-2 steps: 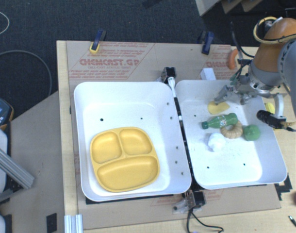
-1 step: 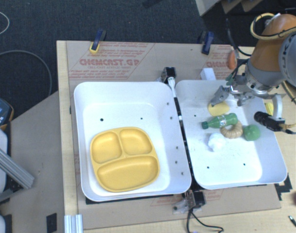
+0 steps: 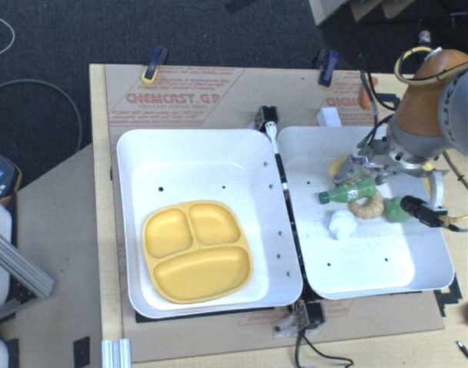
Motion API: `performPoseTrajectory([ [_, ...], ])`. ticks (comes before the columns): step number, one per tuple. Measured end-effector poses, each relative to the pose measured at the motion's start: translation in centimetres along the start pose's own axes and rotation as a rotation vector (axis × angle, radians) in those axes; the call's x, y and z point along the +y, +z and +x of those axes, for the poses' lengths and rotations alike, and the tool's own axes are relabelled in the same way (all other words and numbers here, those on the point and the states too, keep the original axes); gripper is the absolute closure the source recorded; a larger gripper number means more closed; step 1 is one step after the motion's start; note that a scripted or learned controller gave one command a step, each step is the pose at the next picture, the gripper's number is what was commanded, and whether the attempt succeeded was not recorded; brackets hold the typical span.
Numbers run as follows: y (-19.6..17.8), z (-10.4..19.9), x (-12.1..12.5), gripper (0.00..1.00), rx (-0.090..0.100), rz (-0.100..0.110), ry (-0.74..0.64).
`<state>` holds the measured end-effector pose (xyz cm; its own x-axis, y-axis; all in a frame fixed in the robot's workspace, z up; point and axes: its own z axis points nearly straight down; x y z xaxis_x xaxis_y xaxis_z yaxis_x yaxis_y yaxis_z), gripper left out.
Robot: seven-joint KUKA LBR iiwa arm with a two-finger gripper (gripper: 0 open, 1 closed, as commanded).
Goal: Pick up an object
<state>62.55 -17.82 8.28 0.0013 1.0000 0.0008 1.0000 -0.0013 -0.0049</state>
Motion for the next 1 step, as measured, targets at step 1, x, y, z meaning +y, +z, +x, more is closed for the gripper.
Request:
performPoseTrajectory([
  [1, -0.34, -2.75, 4.3, 0.0, -0.002, -0.009, -0.002],
])
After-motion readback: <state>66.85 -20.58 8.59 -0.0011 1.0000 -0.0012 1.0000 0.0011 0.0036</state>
